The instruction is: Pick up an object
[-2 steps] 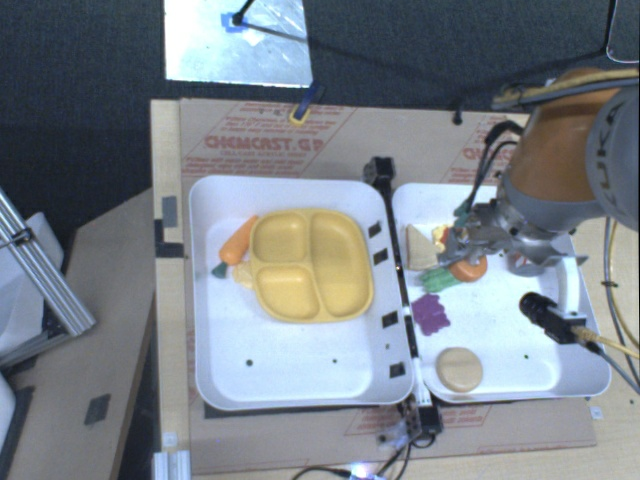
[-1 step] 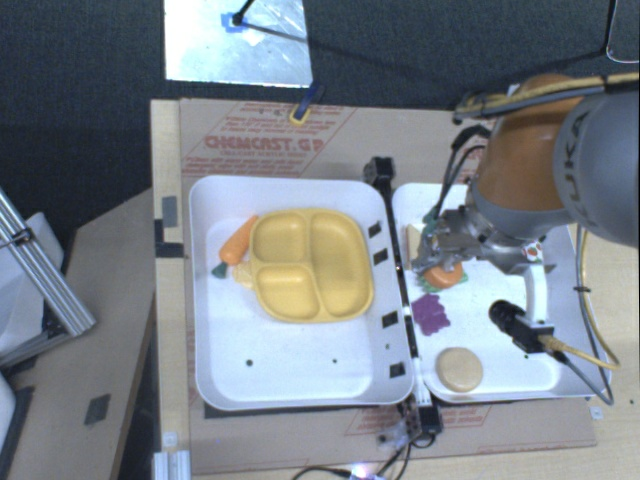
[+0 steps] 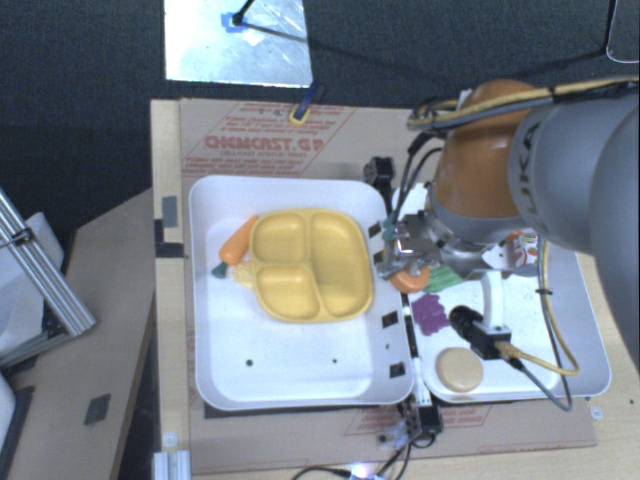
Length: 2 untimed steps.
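Note:
In the right bin (image 3: 590, 368) my gripper (image 3: 405, 258) reaches down at the bin's left edge, just above an orange object (image 3: 410, 279) that touches a green piece (image 3: 442, 279). A purple toy (image 3: 432, 312) lies just below them, and a round beige biscuit-like object (image 3: 460, 369) sits near the front. In the left bin (image 3: 215, 368) a yellow divided plate (image 3: 305, 265) rests with a toy carrot (image 3: 236, 241) at its left edge. The arm's wrist hides the fingers.
A black cable and connector (image 3: 478, 333) cross the right bin in front of the purple toy. A colourful small object (image 3: 522, 250) peeks out at the right, behind the arm. A shiny sheet (image 3: 240, 28) lies beyond the bench, and a metal frame (image 3: 40, 278) stands at left.

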Available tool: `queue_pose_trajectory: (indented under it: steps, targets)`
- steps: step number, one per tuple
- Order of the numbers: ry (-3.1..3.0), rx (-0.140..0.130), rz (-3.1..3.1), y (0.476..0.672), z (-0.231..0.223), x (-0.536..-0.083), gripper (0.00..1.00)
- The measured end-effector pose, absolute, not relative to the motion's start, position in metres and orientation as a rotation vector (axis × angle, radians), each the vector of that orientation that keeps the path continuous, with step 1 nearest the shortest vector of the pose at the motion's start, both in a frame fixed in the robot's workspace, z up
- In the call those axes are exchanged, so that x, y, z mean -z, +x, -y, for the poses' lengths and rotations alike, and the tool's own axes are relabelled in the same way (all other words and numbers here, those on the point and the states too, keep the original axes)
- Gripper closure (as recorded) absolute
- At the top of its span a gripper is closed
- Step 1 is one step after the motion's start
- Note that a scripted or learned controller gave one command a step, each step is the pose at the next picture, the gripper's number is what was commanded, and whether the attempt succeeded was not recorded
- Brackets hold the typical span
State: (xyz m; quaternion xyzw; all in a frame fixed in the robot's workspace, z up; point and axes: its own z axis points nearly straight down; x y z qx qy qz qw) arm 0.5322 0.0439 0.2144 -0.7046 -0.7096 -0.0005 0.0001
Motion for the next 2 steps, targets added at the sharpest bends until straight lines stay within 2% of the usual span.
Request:
queue_pose_trajectory:
  steps: [1,2]
  targets:
    - [-2.216,0.003,2.229,0.529,-0.042,-0.234,1.00]
    - [-2.216,0.001,2.227,0.532,-0.053,-0.221,1.00]
